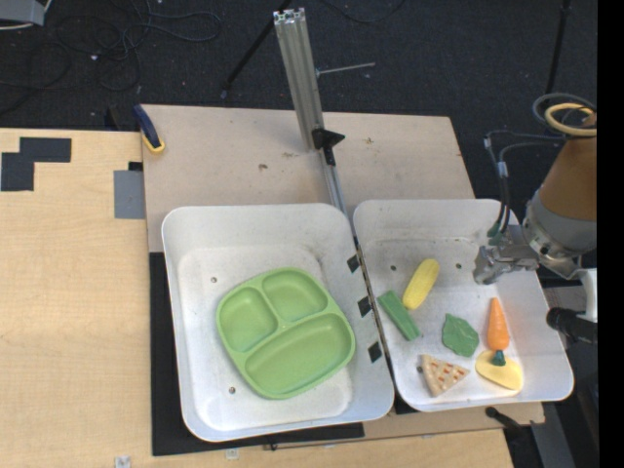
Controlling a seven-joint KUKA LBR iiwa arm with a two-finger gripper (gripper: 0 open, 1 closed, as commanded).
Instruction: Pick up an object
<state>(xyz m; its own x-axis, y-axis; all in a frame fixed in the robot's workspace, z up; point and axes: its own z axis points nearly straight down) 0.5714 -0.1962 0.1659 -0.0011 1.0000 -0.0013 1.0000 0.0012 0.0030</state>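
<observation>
We see the arm (570, 188) coming in from the right, orange band up top, grey wrist below. The gripper (490, 264) sits over the right bin (390, 224), near its right wall, approx. level w/ the corn. Its tips are small and blurred at this angle, so we can't tell if they're apart or together. Nothing shows between them.

Right bin contents, all lying flat on the floor:
- corn (421, 284): yellow, tilted, centre of the bin, well left of the gripper.
- bean (399, 315): long green piece, just beside the corn's lower end, angled down to the right.
- leaf (459, 334): dark green lump, right of the bean, apart from it.
- carrot (497, 324): orange, upright in the view, just right of the leaf and below the gripper.
- pizza (443, 373): tan wedge w/ red dots, near the front wall, below the leaf.
- pear (499, 370): yellow shape w/ a small green bit on top, just right of the pizza, touching or nearly touching the carrot's lower tip.

Left bin (195, 232) holds a green plate (285, 331) w/ three compartments, resting slightly tilted in the bin's middle. Btwn the bins, black clips (363, 305) sit along the shared edge. A metal post (302, 76) rises behind the bins.
</observation>
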